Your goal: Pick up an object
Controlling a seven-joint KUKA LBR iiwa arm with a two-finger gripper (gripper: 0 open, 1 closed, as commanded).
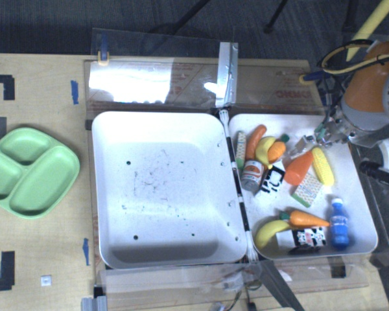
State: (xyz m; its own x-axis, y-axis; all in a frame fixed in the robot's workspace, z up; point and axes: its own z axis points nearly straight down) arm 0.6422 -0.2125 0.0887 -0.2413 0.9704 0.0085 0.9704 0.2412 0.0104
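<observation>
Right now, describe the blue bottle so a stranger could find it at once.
Start at the right white bin, the one crowded with toy food. Go to its near right corner, where the blue bottle lies beside a carrot and a banana. It is the only blue item there, with a white cap pointing away from the bin's front edge.

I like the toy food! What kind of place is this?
Probably a robot test lab: a grey arm with an orange band reaches over two shallow white bins, one holding plastic toy food such as a yellow corn cob.
</observation>
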